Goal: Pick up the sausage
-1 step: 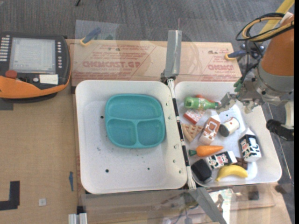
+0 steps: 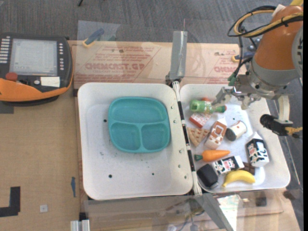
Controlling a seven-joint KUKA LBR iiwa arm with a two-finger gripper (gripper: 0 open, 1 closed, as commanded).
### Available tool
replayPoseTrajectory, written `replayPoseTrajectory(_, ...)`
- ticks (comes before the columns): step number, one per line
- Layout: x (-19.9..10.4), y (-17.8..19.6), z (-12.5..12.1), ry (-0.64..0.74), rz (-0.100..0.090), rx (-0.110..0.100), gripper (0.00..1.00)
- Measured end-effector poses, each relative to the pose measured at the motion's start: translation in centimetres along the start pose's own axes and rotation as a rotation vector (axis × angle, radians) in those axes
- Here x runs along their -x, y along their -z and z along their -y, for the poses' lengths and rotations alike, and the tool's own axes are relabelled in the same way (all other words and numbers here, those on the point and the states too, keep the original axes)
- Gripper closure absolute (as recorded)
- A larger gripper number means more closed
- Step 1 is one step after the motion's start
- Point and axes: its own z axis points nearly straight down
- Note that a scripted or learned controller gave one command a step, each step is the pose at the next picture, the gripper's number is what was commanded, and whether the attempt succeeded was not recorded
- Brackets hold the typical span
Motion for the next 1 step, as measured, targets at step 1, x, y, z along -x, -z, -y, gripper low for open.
replayPoseTrajectory(1, -0.4, -9.25, -4.11, 0.24, -0.002, -0.004, 0.0)
